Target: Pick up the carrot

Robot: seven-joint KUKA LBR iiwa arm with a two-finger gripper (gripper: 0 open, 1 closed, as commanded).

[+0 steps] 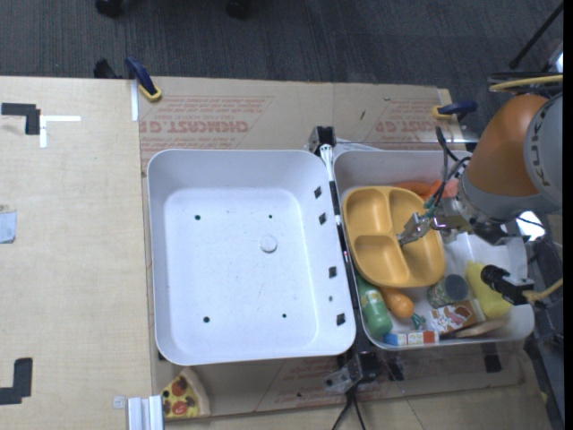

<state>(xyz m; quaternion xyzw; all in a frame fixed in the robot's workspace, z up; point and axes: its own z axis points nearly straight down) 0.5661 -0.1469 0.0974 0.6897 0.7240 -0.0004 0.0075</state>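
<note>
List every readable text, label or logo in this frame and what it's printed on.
"CHEMCAST GP", red print seen upside down, on the cardboard sheet behind the left bin.
A similar red print on the cardboard behind the right bin: partly hidden, not readable.
White letters on the arm's grey housing: cut off at the frame edge, unreadable.
Print on the small packet in the right bin: too small to read.

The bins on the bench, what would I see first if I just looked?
Probably the big yellow divided plate in the right bin, with the gripper hanging just above its right side. Next to it, the left bin looks very white and bare. Small toys crowd the right bin's near edge, like a green bottle and an orange piece, and another orange thing peeks out behind the plate.
</note>
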